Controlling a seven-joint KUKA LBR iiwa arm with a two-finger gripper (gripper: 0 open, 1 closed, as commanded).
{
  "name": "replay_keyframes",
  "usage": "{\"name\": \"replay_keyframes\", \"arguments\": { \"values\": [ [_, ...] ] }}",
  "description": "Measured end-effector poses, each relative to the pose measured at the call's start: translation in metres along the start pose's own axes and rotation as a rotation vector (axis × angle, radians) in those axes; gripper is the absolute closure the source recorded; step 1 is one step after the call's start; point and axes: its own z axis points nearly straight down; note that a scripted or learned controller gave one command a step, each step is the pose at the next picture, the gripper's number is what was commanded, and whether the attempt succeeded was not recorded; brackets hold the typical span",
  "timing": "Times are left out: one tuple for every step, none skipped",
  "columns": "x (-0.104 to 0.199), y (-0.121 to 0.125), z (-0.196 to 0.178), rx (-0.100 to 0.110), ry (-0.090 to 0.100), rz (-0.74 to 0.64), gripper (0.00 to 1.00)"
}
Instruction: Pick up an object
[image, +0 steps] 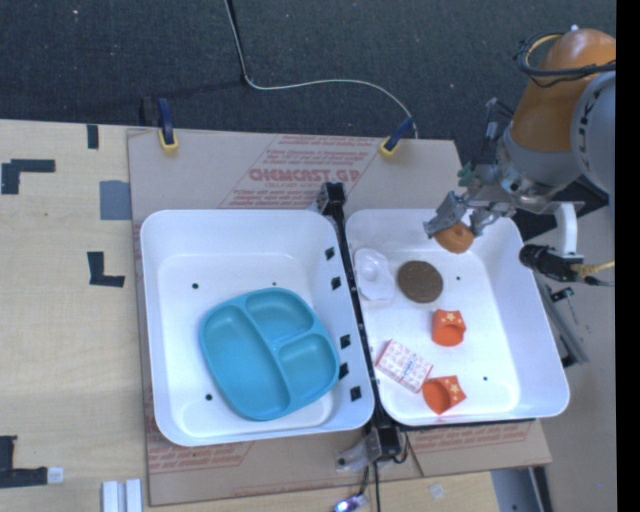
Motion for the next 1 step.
{"name": "replay_keyframes", "arguments": {
  "values": [
    [0.0553,-0.0114,-0.0059,0.002,0.001,-0.001,1.0]
  ]
}}
